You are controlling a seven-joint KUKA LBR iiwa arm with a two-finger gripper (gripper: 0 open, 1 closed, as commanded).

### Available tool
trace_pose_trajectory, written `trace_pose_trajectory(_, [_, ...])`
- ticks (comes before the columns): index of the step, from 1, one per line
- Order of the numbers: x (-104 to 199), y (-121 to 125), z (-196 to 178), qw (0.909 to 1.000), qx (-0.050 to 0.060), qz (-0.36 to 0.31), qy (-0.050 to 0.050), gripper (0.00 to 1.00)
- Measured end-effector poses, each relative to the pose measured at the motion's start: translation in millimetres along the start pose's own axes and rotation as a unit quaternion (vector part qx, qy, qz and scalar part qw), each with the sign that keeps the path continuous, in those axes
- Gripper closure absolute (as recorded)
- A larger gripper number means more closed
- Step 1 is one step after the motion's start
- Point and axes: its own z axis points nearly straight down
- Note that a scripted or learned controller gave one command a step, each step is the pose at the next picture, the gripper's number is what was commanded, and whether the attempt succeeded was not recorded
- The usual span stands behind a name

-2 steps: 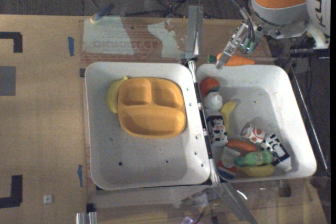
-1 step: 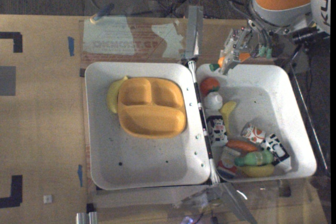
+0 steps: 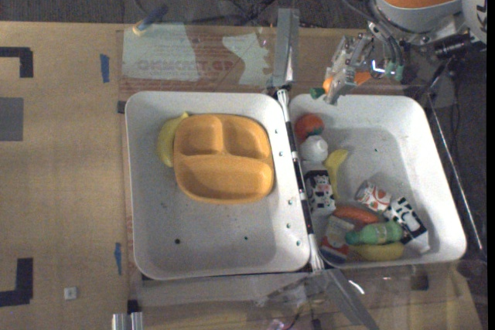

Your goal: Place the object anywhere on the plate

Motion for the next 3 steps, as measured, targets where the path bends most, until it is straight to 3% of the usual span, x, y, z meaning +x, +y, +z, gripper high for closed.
trace_pose_trajectory(1, [29,52,29,0.9965,0.002,-0.083,0.007,1.0])
trace_pose_trajectory(2, [16,21,27,0.9991,0.002,-0.041,0.004,1.0])
trace_pose_trajectory(3, [56,58,45,0.9933,0.004,0.116,0.007,1.0])
